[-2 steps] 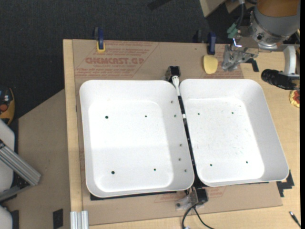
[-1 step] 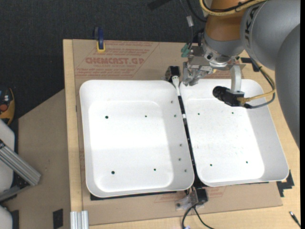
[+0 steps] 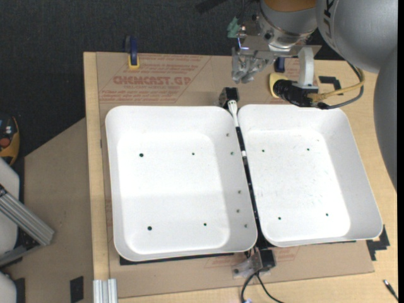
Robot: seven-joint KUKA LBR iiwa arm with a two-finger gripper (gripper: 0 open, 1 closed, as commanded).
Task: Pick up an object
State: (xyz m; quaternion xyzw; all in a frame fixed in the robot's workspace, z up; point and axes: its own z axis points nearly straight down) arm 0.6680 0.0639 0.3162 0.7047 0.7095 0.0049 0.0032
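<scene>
Red lettering is showing on the brown protective paper sheet covering the desk, in the upper middle of the frame, just above the left white bin. The largest line is reading "CHEMCAST GP", with the final letters partly unclear. Fainter, smaller red lines are running above and below it, too small to read. On the grey arm housing in the upper right corner, part of dark lettering is appearing, cut off by the frame edge and not legible.
</scene>
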